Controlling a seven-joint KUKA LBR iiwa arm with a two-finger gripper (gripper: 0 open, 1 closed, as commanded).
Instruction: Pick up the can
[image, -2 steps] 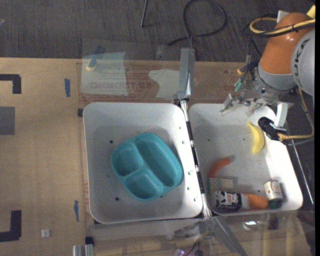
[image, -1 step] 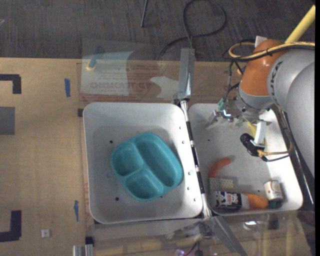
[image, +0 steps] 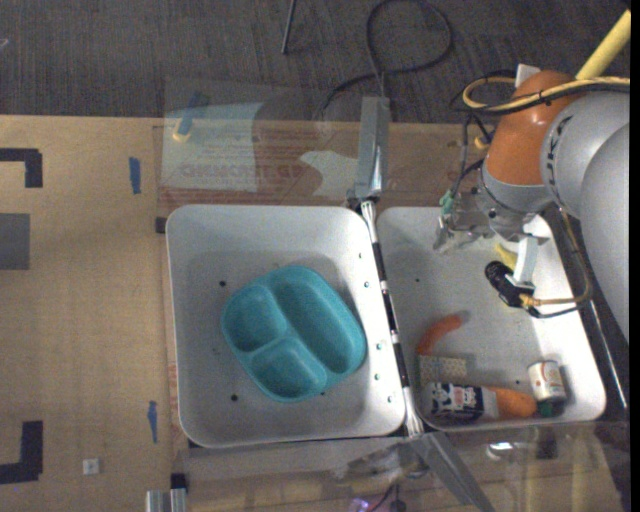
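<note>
The grey arm (image: 590, 160) with its orange band rises closest to the lens at the upper right, and its hand (image: 462, 228) hangs over the far end of the right bin (image: 405, 240); whether the hand is open or closed cannot be told, and nothing is seen in it. Well apart, at that bin's near right corner, the can (image: 547, 380) lies on its side, just beside an orange carrot (image: 515, 403) and a dark carton (image: 458, 399). A second carrot (image: 440, 332) lies mid-bin. The left bin (image: 195, 240) holds a teal divided plate (image: 292, 332).
</note>
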